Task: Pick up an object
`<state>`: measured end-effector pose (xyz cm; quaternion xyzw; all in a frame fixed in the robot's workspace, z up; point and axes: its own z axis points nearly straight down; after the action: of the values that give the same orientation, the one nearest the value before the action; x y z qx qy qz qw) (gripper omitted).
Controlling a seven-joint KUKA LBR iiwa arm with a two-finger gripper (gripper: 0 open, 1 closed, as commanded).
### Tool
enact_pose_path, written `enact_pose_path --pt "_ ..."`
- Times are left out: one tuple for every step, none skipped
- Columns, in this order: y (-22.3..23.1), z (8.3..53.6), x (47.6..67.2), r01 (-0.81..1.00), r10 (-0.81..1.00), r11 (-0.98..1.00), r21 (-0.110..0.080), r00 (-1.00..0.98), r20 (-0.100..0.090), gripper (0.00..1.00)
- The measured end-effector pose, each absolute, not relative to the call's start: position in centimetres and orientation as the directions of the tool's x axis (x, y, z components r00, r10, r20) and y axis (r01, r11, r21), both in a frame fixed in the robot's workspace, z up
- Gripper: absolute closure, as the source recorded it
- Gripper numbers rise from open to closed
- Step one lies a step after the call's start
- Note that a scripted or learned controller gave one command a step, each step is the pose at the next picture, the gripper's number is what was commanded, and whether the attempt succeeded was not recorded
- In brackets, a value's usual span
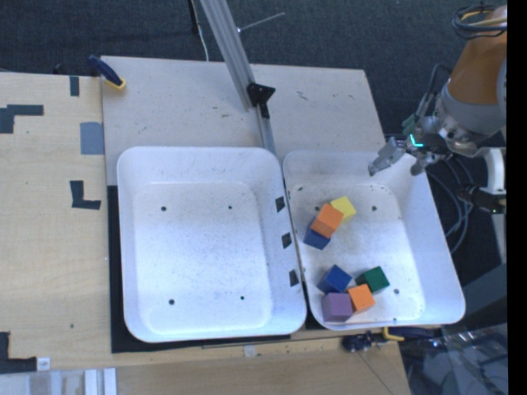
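Fixed overhead view, slanting down on both bins (132,167)

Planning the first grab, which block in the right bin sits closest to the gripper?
The yellow block, top of the upper cluster, lies nearest the gripper; the orange block sits just below it.

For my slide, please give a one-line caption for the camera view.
Gripper hovers above the right bin's far rim; seven coloured blocks lie inside.

A pale wooden counter (49,245) marked with grey tape patches sits against dark carpeted floor (329,15), with a slanted metal rail (226,35) crossing a white board (181,105).
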<state>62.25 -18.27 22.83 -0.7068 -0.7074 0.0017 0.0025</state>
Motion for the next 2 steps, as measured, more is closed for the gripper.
enact_pose_path --pt "-18.3 23.1 62.3 1.0 1.0 0.002 -0.001 -0.002 -0.001 0.0" --pt "-18.4 17.6 61.2 1.0 1.0 0.001 -0.007 -0.001 0.0 0.0"
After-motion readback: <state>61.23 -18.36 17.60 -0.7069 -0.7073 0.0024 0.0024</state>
